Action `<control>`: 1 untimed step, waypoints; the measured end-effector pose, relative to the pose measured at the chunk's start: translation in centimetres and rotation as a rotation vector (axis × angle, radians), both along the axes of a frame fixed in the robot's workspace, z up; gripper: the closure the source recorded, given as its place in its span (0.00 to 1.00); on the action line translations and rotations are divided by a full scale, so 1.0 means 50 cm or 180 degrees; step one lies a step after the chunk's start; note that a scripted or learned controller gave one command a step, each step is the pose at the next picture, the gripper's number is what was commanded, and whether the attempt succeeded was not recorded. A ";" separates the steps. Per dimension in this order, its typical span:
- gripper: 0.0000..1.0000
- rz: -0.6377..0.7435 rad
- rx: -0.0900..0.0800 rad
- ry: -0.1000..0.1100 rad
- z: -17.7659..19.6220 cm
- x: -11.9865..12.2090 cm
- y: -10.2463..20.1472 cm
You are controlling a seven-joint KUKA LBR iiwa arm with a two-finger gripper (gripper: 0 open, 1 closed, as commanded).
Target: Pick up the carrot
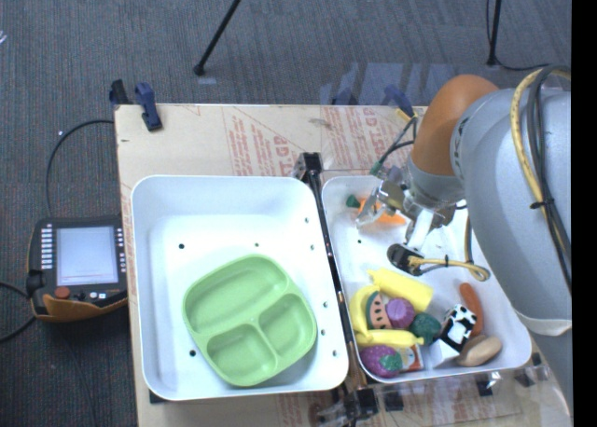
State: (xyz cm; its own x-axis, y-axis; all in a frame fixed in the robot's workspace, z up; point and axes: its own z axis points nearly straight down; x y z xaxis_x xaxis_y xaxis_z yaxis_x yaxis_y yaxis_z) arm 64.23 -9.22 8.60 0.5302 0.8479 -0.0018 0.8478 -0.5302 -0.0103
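Pincer (380,206) hung low over the far end of the right bin (347,257), its fingers a little apart, straddling the carrot (390,220); a firm hold could not be confirmed. One orange carrot with a green top lay at that far end. Two white bins sat side by side on the counter (233,136). One green divided plate (250,318) lay in the left bin (154,276). One banana (371,321) lay among assorted toy foods. Red mirrored print on the counter was unreadable.

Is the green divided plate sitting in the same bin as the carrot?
No, the green plate lies in the left bin, while the carrot is in the right bin.
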 end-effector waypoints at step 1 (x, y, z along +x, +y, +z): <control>1.00 0.0023 -0.0001 0.0008 0.020 0.001 0.001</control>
State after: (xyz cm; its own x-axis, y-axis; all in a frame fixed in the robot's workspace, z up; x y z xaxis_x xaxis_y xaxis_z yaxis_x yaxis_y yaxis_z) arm 64.26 -9.17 9.62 0.5240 0.8517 -0.0035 0.8516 -0.5240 -0.0122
